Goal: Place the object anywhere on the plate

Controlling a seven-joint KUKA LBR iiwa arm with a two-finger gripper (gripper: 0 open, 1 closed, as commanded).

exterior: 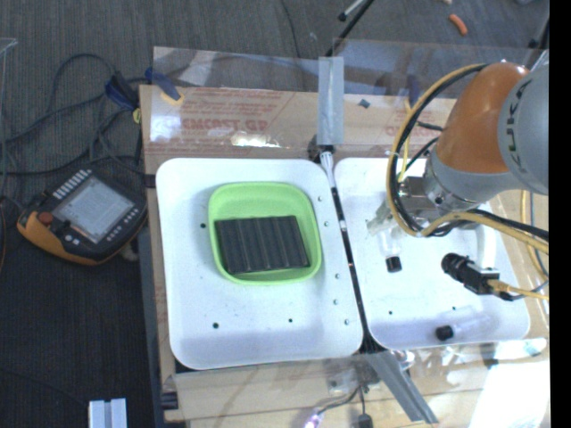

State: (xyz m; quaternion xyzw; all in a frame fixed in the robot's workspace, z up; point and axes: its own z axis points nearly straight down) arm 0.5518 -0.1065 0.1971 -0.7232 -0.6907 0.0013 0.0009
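A green square plate [220, 205] sits in the left white bin [187, 310]. A dark grey ribbed rectangular object [261, 244] lies flat on the plate and covers most of its floor. My gripper [387, 226] hangs over the right bin [500, 324], near that bin's left side, under the grey arm with its orange band [482, 119]. It is well apart from the plate and the ribbed object. A small black piece [393, 263] lies on the right bin's floor just below the gripper.
Another small black item [443, 332] rests near the right bin's front rim. Yellow and black cables [406, 163] loop around the wrist. A handheld pendant [85, 217] lies on the floor left of the bench. Taped cardboard [241, 119] stands behind the bins.
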